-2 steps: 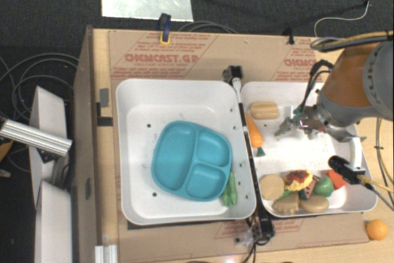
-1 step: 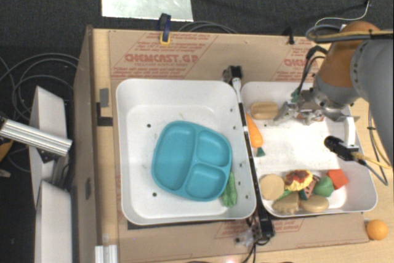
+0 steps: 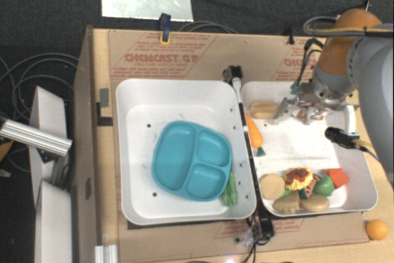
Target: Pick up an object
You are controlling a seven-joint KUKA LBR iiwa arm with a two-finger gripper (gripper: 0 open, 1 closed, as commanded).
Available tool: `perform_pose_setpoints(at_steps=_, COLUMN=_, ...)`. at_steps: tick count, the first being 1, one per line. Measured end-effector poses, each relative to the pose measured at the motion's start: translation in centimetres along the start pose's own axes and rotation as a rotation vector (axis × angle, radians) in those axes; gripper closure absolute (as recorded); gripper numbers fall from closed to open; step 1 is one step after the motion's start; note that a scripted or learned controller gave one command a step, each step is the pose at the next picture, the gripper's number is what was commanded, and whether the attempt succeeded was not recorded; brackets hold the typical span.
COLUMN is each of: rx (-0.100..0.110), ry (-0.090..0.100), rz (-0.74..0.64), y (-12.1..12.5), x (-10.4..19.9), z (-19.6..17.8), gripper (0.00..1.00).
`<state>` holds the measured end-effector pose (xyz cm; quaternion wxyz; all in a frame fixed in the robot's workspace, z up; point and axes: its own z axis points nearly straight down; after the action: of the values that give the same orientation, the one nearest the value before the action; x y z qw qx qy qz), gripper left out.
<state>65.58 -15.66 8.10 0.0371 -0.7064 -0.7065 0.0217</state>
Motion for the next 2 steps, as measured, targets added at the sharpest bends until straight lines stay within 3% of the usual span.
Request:
perform_pose_setpoints(at_steps=1, rx=0.002, ry=0.020, rz=-0.003, y=0.1, x=-1.0, z=-0.2, gripper=0.00)
perform_pose_setpoints(at_steps=2, rx=-0.080, ry=-0.021, rz=0.001, y=-2.3, x=-4.2, z=-0.2, gripper=0.00)
